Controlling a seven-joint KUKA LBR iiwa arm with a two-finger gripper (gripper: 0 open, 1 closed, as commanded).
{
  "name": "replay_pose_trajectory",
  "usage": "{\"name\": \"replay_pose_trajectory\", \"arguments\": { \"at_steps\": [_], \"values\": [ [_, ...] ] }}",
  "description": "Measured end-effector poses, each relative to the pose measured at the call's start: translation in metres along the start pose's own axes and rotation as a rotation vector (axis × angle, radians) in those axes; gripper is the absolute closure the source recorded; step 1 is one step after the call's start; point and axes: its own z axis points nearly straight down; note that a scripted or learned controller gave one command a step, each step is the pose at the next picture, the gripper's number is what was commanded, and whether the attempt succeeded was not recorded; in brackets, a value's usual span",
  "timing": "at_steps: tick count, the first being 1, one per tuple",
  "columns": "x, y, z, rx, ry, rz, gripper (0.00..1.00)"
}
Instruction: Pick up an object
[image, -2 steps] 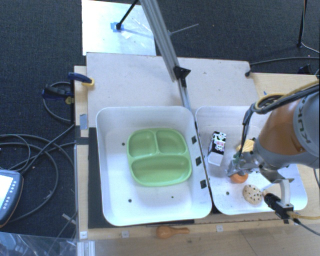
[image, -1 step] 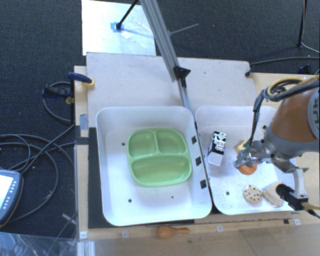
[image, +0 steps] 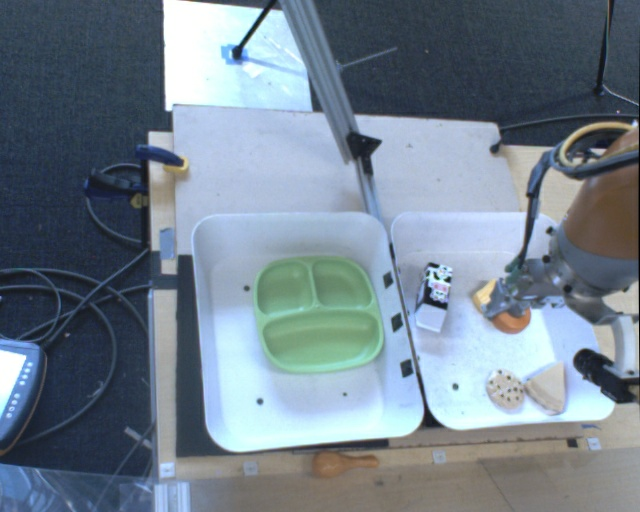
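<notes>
In the right bin (image: 470, 405) lie a small milk carton with a cow print (image: 434, 297), a yellow piece (image: 484, 294), an orange round piece (image: 512, 321), a spotted cookie (image: 505, 389) and a tan wedge like a bread slice (image: 549, 387). My gripper (image: 507, 303) hangs low over the right bin, directly above the orange piece and touching or nearly touching the yellow one. The arm's grey and orange wrist (image: 600, 225) covers the bin's right side.
The left bin (image: 225, 390) holds a green three-compartment plate (image: 318, 313). A metal pole (image: 335, 85) slants over the bench toward the bins' divider. A tan wooden object (image: 345, 462) lies on the bench edge below the bins. Cables and a blue clamp (image: 140, 170) lie at the left.
</notes>
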Motion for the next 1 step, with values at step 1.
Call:
{"name": "replay_pose_trajectory", "arguments": {
  "at_steps": [1],
  "values": [
    [0.0000, 0.0002, 0.0249, 0.009, 0.002, 0.005, 1.00]
  ]
}}
